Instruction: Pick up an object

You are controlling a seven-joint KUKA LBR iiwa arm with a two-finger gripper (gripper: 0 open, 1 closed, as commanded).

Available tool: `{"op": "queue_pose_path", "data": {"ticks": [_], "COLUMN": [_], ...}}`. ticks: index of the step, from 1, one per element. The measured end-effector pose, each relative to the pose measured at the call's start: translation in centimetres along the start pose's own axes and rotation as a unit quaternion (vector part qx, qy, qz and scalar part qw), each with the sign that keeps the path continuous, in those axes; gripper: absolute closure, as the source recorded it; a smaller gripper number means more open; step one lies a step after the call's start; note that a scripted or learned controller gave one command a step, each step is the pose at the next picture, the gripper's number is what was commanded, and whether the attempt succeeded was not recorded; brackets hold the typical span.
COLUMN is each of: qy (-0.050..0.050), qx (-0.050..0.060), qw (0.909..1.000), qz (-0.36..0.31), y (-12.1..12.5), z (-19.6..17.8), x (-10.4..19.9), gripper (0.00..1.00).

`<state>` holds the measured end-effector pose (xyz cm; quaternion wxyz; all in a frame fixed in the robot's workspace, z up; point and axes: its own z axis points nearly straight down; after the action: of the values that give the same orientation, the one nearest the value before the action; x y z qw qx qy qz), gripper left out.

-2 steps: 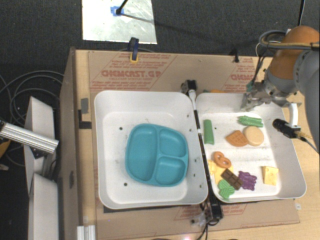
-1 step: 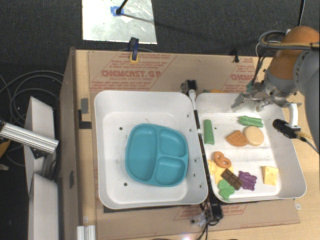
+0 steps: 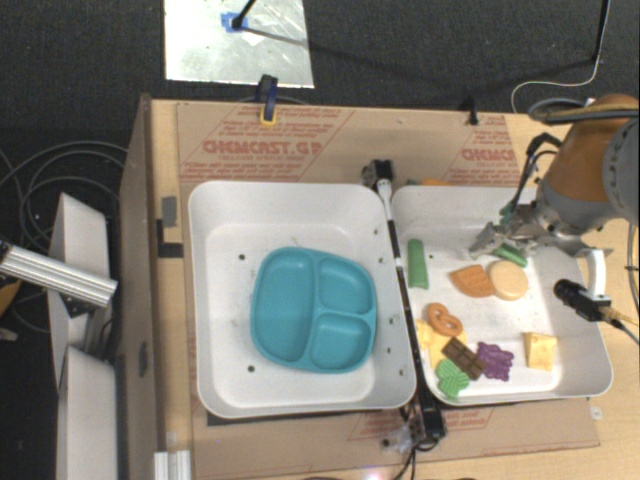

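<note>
- The grey arm with its orange band (image 3: 590,158) enters from the right, its upper part cut off by the frame edge.
- The two-finger gripper (image 3: 507,236) hangs low over the far part of the right white bin (image 3: 600,363); its metal fingers (image 3: 490,238) are splayed apart, gripping nothing.
- Just below the fingertips lies a small green toy piece (image 3: 509,255), partly hidden by the gripper, so contact cannot be judged.
- Next to it sit a round cream toy bun (image 3: 509,282) and an orange-brown toy bread slice (image 3: 471,281), touching each other.
- Nearer the divider lies a green stick-shaped toy (image 3: 417,264); toward the front are a pretzel-shaped orange toy (image 3: 445,320), a brown chocolate-bar toy (image 3: 464,356), a purple grape cluster toy (image 3: 494,360), a green knobbly toy (image 3: 452,378) and a yellow cheese wedge toy (image 3: 541,351).
- The left white bin (image 3: 225,218) holds a teal plastic divided plate (image 3: 313,309).
- Red print on the cardboard sheet (image 3: 330,143) under the bins reads "CHEMCAST"; the letters after it are hard to make out.
</note>
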<state>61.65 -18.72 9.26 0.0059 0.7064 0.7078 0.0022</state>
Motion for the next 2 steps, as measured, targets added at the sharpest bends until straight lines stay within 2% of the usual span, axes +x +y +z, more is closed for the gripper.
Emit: {"op": "queue_pose_path", "data": {"ticks": [1,2], "qy": [0.000,0.003], "qx": [-0.001,0.006], "qw": [1.0000,1.0000], "qz": [-0.002,-0.002], "y": [4.3,5.3], "z": [0.4,0.8], "x": [-1.6,-1.8], "gripper": [0.00,0.00]}}
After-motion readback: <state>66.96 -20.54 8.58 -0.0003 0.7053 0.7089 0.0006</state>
